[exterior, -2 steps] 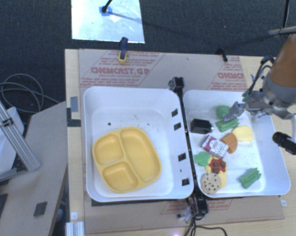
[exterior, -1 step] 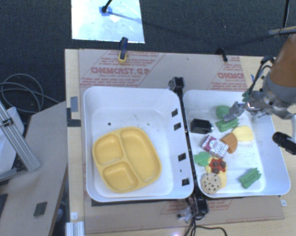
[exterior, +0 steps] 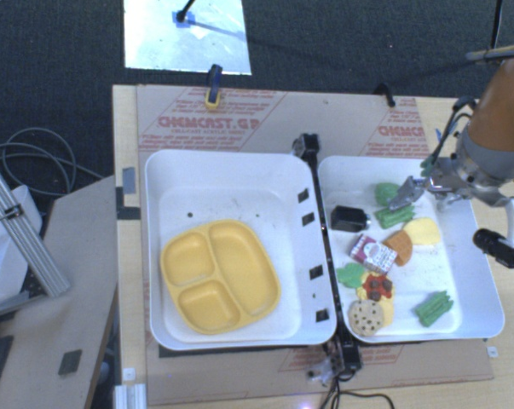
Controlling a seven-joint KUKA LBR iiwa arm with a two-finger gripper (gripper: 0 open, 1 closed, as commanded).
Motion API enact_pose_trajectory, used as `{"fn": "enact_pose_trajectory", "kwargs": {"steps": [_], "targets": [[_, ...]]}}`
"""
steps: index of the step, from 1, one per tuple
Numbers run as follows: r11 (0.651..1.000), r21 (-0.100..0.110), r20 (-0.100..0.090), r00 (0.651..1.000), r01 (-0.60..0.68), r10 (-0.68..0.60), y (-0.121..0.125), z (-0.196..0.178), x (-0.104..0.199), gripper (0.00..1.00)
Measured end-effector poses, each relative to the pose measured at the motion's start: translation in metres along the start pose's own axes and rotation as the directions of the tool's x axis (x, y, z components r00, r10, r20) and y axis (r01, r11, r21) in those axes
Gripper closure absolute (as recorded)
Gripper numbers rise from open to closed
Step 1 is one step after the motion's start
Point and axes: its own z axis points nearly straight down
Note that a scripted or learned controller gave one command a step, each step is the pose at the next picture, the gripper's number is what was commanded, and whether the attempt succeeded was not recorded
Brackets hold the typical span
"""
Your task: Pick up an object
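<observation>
The gripper (exterior: 407, 196) hangs over the far part of the right bin (exterior: 487, 313). Touching its tip on the near side lies a green pea pod (exterior: 393, 217), flat and slanted; a rounder green piece (exterior: 385, 192) sits just left of the tip. A yellow slab (exterior: 424, 231) lies near, below it, with an orange-brown piece (exterior: 401, 247) beside that.

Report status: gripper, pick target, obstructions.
Gripper low over right bin, at the green toy; nothing seen held. Black block, yellow piece close by. Yellow tray in left bin.
</observation>
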Motion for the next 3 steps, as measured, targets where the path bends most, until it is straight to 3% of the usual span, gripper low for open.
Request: {"fn": "enact_pose_trajectory", "kwargs": {"steps": [3], "targets": [[1.000, 0.000, 0.000, 1.000, 0.000, 0.000, 0.0000, 0.0000, 0.0000, 0.00]]}}
